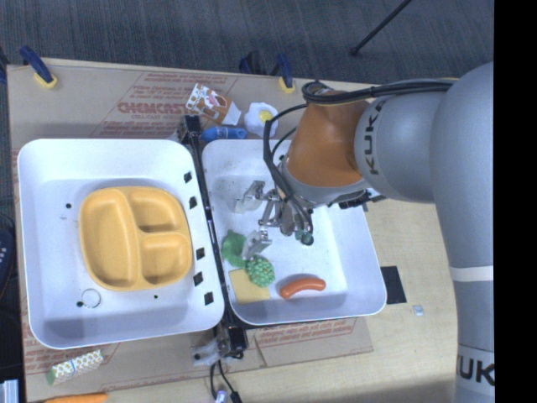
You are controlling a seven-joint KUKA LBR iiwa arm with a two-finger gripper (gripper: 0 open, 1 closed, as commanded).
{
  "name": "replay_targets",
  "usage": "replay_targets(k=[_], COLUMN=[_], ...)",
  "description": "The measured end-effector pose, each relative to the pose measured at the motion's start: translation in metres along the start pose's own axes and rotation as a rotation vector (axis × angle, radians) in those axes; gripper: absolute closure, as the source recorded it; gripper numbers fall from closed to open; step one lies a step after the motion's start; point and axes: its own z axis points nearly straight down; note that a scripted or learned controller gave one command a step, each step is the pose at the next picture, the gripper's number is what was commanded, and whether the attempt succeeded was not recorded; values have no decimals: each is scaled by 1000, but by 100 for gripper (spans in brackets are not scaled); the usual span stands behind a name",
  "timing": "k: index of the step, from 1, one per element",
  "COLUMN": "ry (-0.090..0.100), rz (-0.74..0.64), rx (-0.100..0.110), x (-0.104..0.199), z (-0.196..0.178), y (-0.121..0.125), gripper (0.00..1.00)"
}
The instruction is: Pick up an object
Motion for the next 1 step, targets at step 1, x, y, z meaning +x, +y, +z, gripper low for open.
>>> replay_targets(k=[1], ry=[-3], rz=[40], rx=[1], x=[-72], z=[-1], y=[0], gripper=[0])
